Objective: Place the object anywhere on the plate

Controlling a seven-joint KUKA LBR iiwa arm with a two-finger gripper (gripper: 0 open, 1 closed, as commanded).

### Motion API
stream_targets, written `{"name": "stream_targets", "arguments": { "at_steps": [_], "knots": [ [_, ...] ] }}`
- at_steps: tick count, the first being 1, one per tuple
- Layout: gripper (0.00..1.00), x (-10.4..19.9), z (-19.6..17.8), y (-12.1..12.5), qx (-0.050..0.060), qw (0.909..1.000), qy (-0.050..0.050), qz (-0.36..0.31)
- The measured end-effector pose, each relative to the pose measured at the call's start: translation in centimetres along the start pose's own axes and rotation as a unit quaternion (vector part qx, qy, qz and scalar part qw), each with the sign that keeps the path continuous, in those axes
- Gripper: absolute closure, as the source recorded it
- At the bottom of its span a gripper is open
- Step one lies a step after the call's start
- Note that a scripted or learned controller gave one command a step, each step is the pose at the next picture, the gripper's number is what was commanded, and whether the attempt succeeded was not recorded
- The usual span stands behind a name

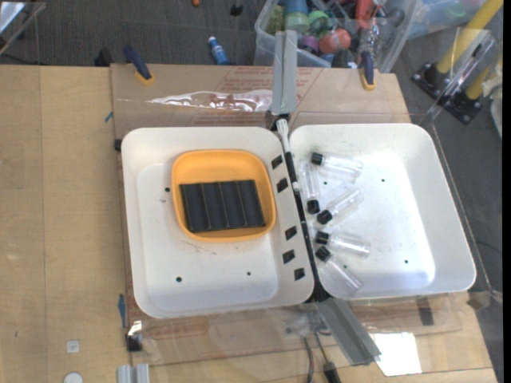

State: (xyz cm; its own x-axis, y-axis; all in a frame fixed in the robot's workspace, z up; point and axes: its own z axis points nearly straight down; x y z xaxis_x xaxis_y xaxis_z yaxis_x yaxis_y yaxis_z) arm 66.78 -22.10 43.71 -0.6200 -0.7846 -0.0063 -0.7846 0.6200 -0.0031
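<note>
Orange and shallow, the plate (182,183) sits in the left white bin (148,246), toward its far half. A black ribbed slab (222,206) lies flat on the plate, inside its rim, with its ridges running front to back. It fills most of the plate's floor. The right white bin (415,214) holds clear plastic tubes with black caps (337,164), loose and lying at different angles. They are gathered in the half nearest the divider between the bins. Small black tabs (288,233) line that divider. Behind the bench stands a clear crate of coloured toys (335,14).
</note>
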Motion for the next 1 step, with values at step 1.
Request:
{"name": "stream_targets", "arguments": {
  "at_steps": [1],
  "knots": [
    [1.00,-0.02,0.01,0.00,0.000,0.9944,0.000,-0.105]
  ]
}}
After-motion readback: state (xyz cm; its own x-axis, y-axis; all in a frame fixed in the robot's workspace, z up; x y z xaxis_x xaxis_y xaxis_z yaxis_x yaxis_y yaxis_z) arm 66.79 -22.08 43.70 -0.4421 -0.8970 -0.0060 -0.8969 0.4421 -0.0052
